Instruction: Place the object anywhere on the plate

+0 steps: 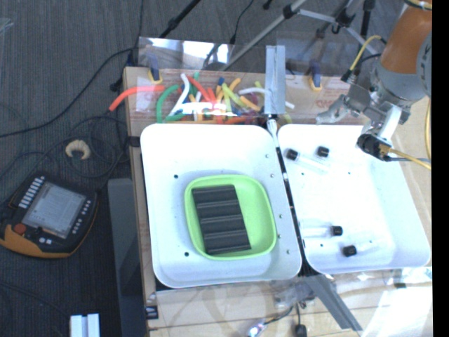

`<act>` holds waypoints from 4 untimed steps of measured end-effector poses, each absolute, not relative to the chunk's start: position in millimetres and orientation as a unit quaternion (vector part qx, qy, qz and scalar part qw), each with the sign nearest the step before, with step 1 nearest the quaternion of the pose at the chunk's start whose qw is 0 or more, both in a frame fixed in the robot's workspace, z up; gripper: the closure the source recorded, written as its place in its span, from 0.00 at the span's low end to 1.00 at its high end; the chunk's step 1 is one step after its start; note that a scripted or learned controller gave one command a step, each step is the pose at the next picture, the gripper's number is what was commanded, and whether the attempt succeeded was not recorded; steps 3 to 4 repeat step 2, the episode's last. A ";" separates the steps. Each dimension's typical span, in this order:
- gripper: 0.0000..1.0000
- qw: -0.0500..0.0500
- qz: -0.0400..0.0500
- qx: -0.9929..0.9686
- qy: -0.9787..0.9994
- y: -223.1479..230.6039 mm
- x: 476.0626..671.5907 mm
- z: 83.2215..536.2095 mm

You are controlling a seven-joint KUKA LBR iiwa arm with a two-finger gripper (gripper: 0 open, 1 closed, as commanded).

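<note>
- In the camera view, the arm [401, 55] reached in from the top right. It hung over the far edge of the right bin [393, 209], well away from the plate.
- I could not tell if its jaws were open or closed.
- The black block [221, 220] was flat, with ridges across it. It lay in the middle of the green plate [263, 220], in the left bin [165, 202].
- There were two bins, one plate and one block. Four little black-capped bits [322, 151] lay in the right bin.
</note>
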State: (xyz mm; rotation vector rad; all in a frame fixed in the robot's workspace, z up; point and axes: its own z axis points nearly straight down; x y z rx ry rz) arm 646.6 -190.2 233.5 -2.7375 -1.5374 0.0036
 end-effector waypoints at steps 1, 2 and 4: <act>0.00 0.001 0.001 -0.868 -0.497 -200.6 620.9 246.6; 0.00 0.000 0.001 -0.879 -0.477 -208.0 597.0 276.2; 0.00 0.000 0.001 -0.879 -0.477 -208.0 597.0 276.2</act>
